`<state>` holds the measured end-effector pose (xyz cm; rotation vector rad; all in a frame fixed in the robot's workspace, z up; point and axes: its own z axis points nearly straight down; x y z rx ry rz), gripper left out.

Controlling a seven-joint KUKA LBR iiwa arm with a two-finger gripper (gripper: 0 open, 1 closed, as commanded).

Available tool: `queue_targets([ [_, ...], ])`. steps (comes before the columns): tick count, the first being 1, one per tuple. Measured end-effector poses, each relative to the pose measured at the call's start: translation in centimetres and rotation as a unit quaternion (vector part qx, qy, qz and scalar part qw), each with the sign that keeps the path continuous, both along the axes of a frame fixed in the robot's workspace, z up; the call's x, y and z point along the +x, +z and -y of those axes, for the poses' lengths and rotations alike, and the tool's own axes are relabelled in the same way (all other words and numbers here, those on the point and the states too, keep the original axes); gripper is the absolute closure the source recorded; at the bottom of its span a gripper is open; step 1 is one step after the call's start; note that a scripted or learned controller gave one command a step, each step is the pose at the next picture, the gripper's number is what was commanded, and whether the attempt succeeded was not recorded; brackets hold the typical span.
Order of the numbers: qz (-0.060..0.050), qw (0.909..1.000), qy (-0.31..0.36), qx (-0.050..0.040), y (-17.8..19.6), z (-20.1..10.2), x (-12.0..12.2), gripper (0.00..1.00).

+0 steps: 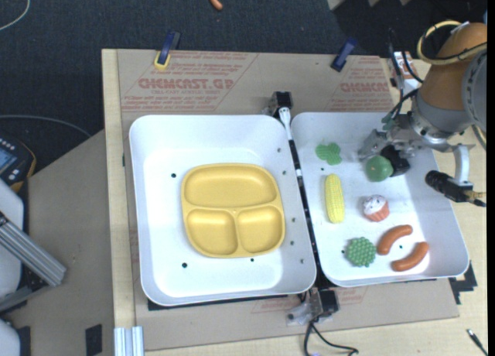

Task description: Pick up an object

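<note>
From above, the jaws (384, 155) sat low in the right bin (456, 231), touching a green ball (378, 167); whether they gripped it I could not tell. A yellow divided plate (232, 209) lay in the left bin (155, 192).

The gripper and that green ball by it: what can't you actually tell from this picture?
- Gripper, camera view: too small and dark to tell whether it grips the green ball or merely sits above it.
- Arm: cut off by the right edge.
- Pink-and-white toy: too small to identify.
</note>
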<state>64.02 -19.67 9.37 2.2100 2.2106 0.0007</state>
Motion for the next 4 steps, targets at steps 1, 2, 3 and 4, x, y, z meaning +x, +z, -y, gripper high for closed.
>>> queue_targets([
  [1,0.009,0.9999,0.001,-0.0046,1.7,0.2,0.5,1.0],
  [2,-0.002,1.0,0.0,0.0039,8.2,0.7,0.7,1.0],
  [3,-0.001,1.0,0.0,0.0035,13.6,0.7,0.9,1.0],
  [4,-0.008,1.0,0.001,0.0064,12.5,-3.7,-2.2,1.0],
])
